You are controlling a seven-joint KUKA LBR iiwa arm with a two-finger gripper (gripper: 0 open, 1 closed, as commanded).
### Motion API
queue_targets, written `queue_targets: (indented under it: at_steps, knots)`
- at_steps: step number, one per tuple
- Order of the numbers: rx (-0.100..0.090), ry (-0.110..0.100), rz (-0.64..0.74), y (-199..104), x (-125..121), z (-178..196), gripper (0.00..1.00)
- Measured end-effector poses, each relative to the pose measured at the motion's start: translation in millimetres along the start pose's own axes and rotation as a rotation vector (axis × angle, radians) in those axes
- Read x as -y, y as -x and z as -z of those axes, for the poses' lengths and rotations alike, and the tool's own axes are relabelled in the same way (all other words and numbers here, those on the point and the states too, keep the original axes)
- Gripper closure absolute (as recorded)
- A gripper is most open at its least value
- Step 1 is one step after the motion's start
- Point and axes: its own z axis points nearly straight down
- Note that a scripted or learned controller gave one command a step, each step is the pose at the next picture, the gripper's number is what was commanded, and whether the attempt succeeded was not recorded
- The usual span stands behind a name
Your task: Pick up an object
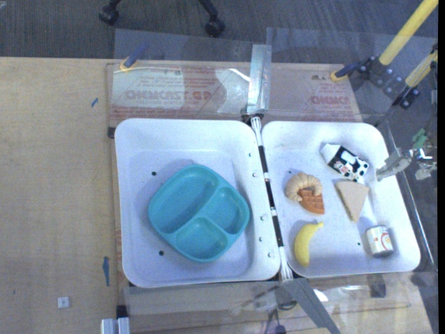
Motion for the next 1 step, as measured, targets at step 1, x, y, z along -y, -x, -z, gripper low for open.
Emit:
queue_targets:
  at_steps: [1]
  knots:
    - [0.001,0.001,0.003,-60.0,-35.0,-125.8,0.00]
